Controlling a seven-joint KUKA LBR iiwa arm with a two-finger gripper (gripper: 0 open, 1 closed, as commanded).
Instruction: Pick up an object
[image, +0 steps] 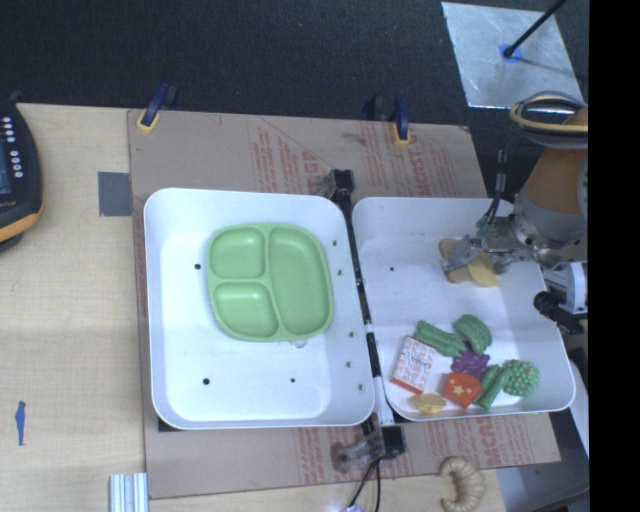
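Observation:
My gripper (466, 259) is low in the right bin (400, 240), near its far right part, at the end of the grey arm (548, 205). A small yellow object (486, 273) lies right against the gripper's near side, partly hidden by it. Whether it is held I cannot tell. At the bin's near end lies a pile of toy food: a red-and-white packet (412, 364), a green pickle (440, 338), purple grapes (470, 362), a red piece (461, 388), a green knobbly piece (520, 377) and a yellow piece (428, 404).
The left bin (180, 380) holds a green divided plate (270, 280). A tan curled object (462, 481) lies on the cardboard in front of the right bin. A control pendant (15, 170) sits at the far left. Clamps (401, 122) hold the cardboard's far edge.

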